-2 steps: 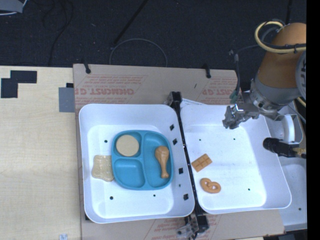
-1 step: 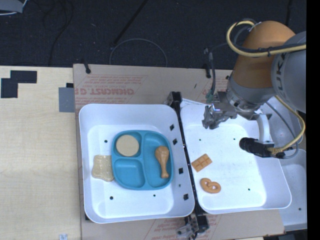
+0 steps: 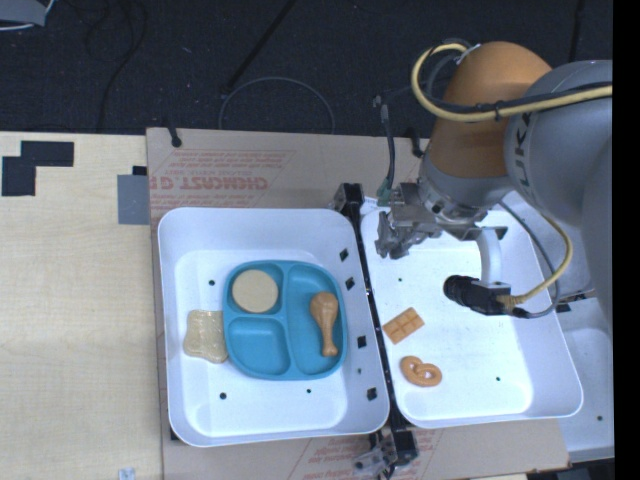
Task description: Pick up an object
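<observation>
The blue tray (image 3: 262, 353) lies in the left bin (image 3: 190, 238), left of and below the pincer (image 3: 388, 246). Directly below the pincer lie a cracker (image 3: 403, 325) and a smaller pretzel (image 3: 421, 372). Whether the pincer is spread or pressed together cannot be told.

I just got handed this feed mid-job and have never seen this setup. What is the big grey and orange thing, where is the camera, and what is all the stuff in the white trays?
The camera is fixed above the bench and looks down at a slant. The grey and orange thing is a robot arm reaching in from the picture's right. Its tool hangs over the far left part of the right bin; nothing shows between its fingers. That bin holds a small waffle-like cracker and a pretzel. The left bin holds a blue divided plate with a round biscuit in one compartment and a toy drumstick in another. A pale piece of bread lies against the plate's left edge.
</observation>
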`<state>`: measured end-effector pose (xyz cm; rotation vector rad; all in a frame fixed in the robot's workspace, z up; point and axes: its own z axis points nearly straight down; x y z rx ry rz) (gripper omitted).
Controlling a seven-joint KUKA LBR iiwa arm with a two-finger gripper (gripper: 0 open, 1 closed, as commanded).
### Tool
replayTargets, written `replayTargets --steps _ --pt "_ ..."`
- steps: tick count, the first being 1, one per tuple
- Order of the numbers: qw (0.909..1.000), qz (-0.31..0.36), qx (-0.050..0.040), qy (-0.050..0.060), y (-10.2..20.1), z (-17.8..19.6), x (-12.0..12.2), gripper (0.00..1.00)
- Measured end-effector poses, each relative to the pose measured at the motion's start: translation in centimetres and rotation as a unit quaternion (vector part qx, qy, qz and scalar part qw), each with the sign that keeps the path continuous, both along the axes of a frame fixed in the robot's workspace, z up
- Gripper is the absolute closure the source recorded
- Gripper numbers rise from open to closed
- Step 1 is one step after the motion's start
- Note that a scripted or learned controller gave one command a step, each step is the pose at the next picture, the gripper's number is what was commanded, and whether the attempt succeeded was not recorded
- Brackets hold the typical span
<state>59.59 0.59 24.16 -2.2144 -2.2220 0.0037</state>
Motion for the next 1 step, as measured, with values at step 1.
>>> replayTargets --steps 1 --pt "1.0000 0.000 -0.0003 0.000 6.00 -1.27 0.26 1.00"
